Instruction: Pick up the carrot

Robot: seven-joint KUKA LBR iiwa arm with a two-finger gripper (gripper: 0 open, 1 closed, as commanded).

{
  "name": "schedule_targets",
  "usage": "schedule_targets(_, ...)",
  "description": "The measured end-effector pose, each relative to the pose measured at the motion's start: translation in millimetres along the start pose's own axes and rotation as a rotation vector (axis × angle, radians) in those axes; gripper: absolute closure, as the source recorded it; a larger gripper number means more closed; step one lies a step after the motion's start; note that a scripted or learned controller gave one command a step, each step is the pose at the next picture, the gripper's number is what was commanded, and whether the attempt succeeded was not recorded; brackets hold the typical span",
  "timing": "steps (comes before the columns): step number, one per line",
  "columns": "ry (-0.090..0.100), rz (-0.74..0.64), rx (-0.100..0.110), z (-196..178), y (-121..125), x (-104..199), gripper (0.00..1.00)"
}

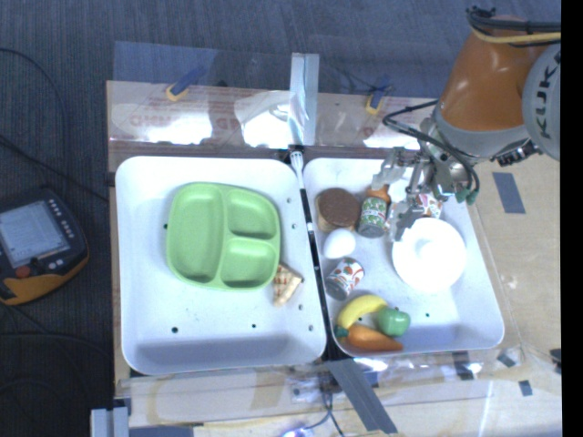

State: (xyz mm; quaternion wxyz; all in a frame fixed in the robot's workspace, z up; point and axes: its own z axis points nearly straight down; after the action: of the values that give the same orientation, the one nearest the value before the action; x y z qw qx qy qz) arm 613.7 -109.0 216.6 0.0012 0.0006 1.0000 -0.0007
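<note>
The orange carrot (372, 340) lies on its side at the front edge of the right bin (474, 321), just below a yellow banana (360, 309) and a green pepper (393, 320) that touch it. My gripper (410, 208) hangs over the back of the same bin, between a green-labelled can (373, 215) and a white bowl (428, 253). It is far from the carrot, with the bowl between them. A small red-and-white object (430, 206) sits right at the gripper.
The right bin also holds a brown disc (339, 208), a white egg (340, 242) and a patterned cup (344, 276). The left bin (146, 335) holds a green divided plate (223, 235) and a toast wedge (287, 285). A control pendant (36, 239) lies off the bench at left.
</note>
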Motion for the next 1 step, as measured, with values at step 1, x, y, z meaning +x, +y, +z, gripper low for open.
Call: schedule_targets(1, 0.011, -0.031, -0.002, 91.3, -59.1, 82.5, 0.0)
